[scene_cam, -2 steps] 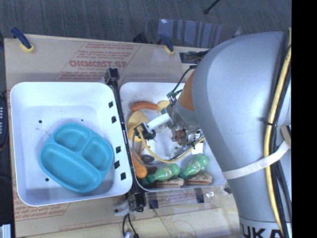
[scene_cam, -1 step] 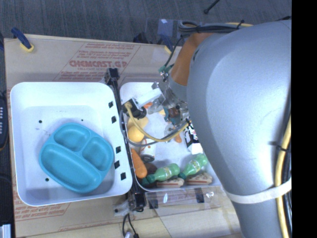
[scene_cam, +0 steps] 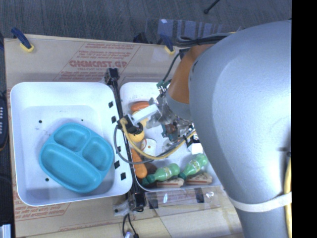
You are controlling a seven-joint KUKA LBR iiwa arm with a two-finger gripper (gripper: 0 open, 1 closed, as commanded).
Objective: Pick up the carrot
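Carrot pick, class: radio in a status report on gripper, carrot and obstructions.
Gripper down in right bin, fingers unreadable. Carrot lying at bin's left wall, not held. Green toys crowd its near end; yellow cable loops over it.

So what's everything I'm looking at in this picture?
left bin: one, white, left half of the bench
divided plate: one, blue, three compartments, lying in the left bin
right bin: one, white, beside the left bin, partly under the arm
carrot: one, orange, at the right bin's left wall, near the front
green toy vegetables: two, at the right bin's front
orange and white item: one, at the right bin's back; too blurred to name
clamps: two, blue and yellow, on the bench's back edge
arm: one, grey with an orange band
tool: one, low over the right bin's middle
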